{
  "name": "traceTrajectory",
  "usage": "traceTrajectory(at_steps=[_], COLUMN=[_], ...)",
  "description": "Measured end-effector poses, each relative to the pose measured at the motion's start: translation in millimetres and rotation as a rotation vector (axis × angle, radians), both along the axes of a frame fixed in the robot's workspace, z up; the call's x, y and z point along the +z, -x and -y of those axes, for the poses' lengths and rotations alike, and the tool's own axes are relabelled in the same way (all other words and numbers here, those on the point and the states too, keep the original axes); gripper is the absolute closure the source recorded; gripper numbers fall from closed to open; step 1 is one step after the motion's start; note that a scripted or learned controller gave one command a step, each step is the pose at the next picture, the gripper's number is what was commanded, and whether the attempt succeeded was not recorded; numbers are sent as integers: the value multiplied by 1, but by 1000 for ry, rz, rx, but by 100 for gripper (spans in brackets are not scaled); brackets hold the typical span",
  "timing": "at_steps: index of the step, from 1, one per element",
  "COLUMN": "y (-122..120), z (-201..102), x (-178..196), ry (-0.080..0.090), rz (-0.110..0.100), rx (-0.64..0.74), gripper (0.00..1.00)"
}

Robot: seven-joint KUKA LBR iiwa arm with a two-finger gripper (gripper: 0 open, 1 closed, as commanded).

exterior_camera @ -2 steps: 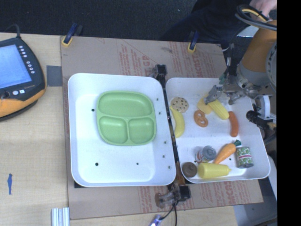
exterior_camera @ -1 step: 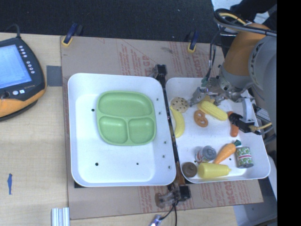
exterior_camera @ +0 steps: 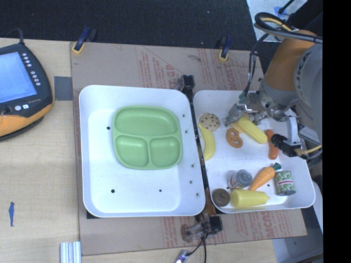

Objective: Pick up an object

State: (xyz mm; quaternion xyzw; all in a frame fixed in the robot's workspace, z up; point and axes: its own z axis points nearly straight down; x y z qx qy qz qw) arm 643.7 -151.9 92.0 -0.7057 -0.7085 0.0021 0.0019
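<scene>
Progress: nothing lifted yet; the claw (exterior_camera: 239, 112) sits low in the right bin (exterior_camera: 219, 100), at its far edge.
Claw state: cannot tell whether released or clenched.
Nearest things: corn (exterior_camera: 252, 130) and pretzel (exterior_camera: 234, 138) just beside it; cookie (exterior_camera: 209, 121) near.
Left: close on one and raise it.
Hidden: claw tips blur into grey metal; arm (exterior_camera: 290, 64) cut off at right.

We see a green divided plate (exterior_camera: 147, 136) in the left bin (exterior_camera: 93, 147); the gripper (exterior_camera: 237, 114) hangs over the right bin (exterior_camera: 299, 201), beside a corn cob (exterior_camera: 252, 130).
</scene>
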Motion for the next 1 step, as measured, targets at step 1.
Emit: traceTrajectory(at_steps=[1], y=[0], z=[1], x=[11], ry=[0], rz=[-2], rx=[2], gripper=[100])
